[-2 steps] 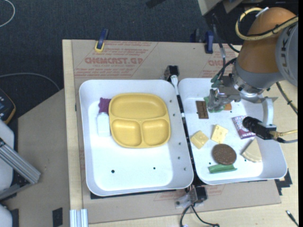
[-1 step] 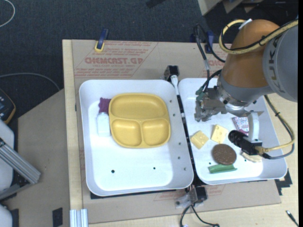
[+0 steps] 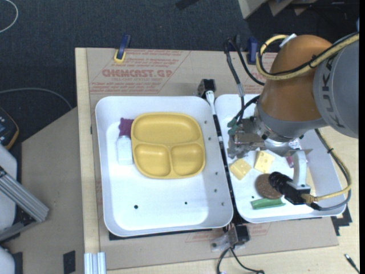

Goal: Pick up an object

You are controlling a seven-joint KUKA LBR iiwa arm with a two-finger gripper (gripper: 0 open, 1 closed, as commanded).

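Seen from above at a slant: arm (image 3: pixel 308 90) reaching in from the right, orange band bulking over the right bin (image 3: pixel 331 170). Tool (image 3: pixel 242 141) down low inside that bin, near its left wall, just under the band's lower left edge. Whether the tool is wide, narrow or holding anything: cannot tell, too much hidden by the wrist and too dark to read.

Just below the tool, a pale yellow cheese wedge (image 3: pixel 240 168), lying flat on the bin floor. Just right of that, a second holed cheese piece (image 3: pixel 264 162), close under the wrist. Further below the tool, a brown disc (image 3: pixel 265 186), partly covered by a black cable fitting (image 3: pixel 288 188). Below the disc, a green bar (image 3: pixel 268 204), lying flat near the bin's front edge.

Well left of the tool, across the divide, the left bin (image 3: pixel 154 210). Inside it, a yellow divided plate (image 3: pixel 168 144), three compartments up. Touching the plate's far-left side, a white bottle (image 3: pixel 124 150) with a purple cap (image 3: pixel 126 125).

Brown tabletop (image 3: pixel 85 96) under both bins.
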